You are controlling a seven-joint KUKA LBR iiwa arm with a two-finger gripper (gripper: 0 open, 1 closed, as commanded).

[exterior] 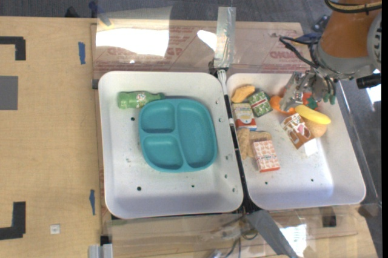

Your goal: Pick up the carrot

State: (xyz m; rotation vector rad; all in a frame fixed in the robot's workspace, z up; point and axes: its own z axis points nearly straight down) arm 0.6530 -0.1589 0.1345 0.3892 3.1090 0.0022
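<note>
The carrot [277,103] is a small orange piece in the right bin [315,187], near its back wall. My gripper [298,97] hangs low over the carrot's right end, reaching in from the right under the orange wrist band. The gripper's body hides part of the carrot, and I cannot tell whether they touch.
Crowded around the carrot are a yellow banana [314,115], a brown packet [297,129], a green box [260,103], a bread roll [242,93], a red-and-white carton [244,115] and a cracker box [265,154]. The left bin [115,178] holds a teal divided plate [177,134] and a green bottle [139,99].
</note>
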